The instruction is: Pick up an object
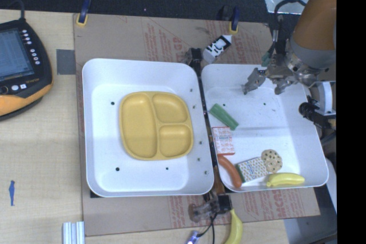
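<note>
Yellow tray (155, 124) (left bin (97, 86))

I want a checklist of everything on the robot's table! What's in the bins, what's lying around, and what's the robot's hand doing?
Surface: wooden bench with a cardboard sheet under two white bins.
Left bin: holds a yellow divided plate.
Right bin: green block, red-and-white card, orange sausage, patterned packet, round cracker, banana.
Clutter: a second banana on the cardboard below the bins; black-and-white item above them.
Gripper: over the right bin's top part, jaws apart, holding nothing.
Cables: a cord at the bench's lower edge.
Surroundings: control tablet at left, clamps on the cardboard's top edge, dark floor beyond.
</note>
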Controlling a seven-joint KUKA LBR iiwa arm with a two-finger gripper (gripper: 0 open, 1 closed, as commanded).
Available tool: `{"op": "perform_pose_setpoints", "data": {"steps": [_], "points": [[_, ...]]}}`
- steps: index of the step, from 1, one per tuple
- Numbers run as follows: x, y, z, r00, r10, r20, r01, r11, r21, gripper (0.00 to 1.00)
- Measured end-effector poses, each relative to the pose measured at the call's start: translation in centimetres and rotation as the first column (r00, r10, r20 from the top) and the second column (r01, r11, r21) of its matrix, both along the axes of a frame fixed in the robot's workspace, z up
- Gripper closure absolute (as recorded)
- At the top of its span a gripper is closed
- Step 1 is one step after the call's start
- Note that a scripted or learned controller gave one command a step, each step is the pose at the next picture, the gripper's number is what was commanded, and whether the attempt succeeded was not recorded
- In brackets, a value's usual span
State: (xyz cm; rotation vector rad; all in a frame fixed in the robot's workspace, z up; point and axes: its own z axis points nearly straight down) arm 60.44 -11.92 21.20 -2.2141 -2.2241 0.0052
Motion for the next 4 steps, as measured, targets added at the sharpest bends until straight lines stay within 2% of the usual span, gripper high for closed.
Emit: {"op": "perform_pose_setpoints", "data": {"steps": [1, 2, 3, 4], "points": [[-0.7, 2.6, -8.6, 1.0, 0.002, -0.002, -0.002, 1.0, -0.001, 0.0], [-5.7, 2.2, -11.6, 1.0, 0.0, 0.013, 0.0, 1.0, -0.002, 0.0], [5.2, -6.7, -12.0, 1.0, -0.002, 0.002, 0.002, 1.0, -0.001, 0.0], [-0.3, -2.0, -12.0, 1.0, 0.0, 0.0, 0.0, 1.0, 0.0, 0.0]]}}
